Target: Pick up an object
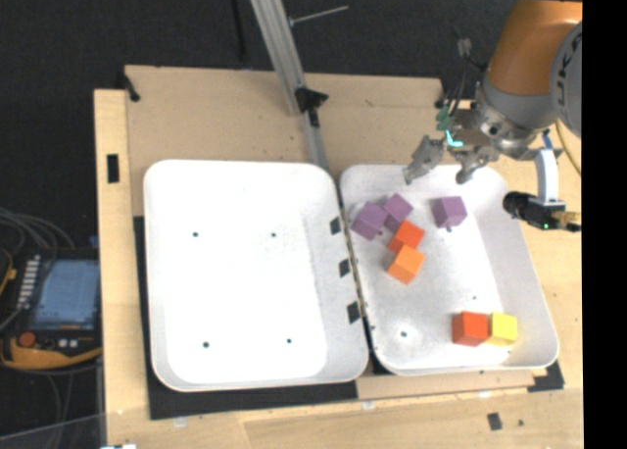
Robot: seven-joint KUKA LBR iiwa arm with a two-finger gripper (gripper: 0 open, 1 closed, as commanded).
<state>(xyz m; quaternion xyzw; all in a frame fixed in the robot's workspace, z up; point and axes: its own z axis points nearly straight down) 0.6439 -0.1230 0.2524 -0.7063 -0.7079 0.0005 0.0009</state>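
Observation:
My gripper point(443, 167) hangs over the far edge of the right bin point(519, 271), its two grey fingers spread open with nothing between them. Just in front of it lies a purple block point(450, 211). To the left sit two more purple blocks point(369, 220) point(397, 207), close together. Two orange blocks point(408, 235) point(406, 263) lie below them near the bin's middle. A red-orange block point(471, 327) and a yellow block point(504, 327) rest side by side at the near right corner.
The left bin point(235, 271) lies beside the right one, with a row of small black clips point(345, 266) along the seam. A slanted metal rail point(279, 40) rises from behind the bins. A screen device point(59, 300) sits off the bench at left.

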